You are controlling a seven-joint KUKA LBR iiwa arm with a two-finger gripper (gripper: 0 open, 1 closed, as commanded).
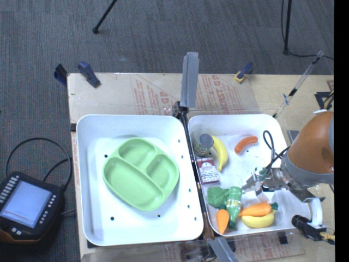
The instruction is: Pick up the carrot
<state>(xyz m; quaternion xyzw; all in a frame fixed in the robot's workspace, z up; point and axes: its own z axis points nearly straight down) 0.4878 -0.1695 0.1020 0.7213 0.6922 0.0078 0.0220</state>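
The carrot (257, 209) lies in the near corner of the right bin (275, 123), resting on a yellow banana (257, 220), with the gripper (260, 180) poised just above it; how wide it stands I cannot tell. Beyond the carrot, left, a small red packet (208, 171) carries print too tiny to read.

Lighting even and diffuse, from overhead; scene moderately bright. White bins (87, 146) read slightly bluish and near overexposed, with little surface detail. Shadows soft: a faint one inside the left bin's near wall and under the green plate (140, 172). Carpet (163, 26) darker, its texture grainy. Tablet screen (24, 203) glows pale, washed out. Overall sharpness low; small items in right bin soft-edged. Arm (313, 146) at right slightly blurred. Worktop (147, 91) print legible but fuzzy.
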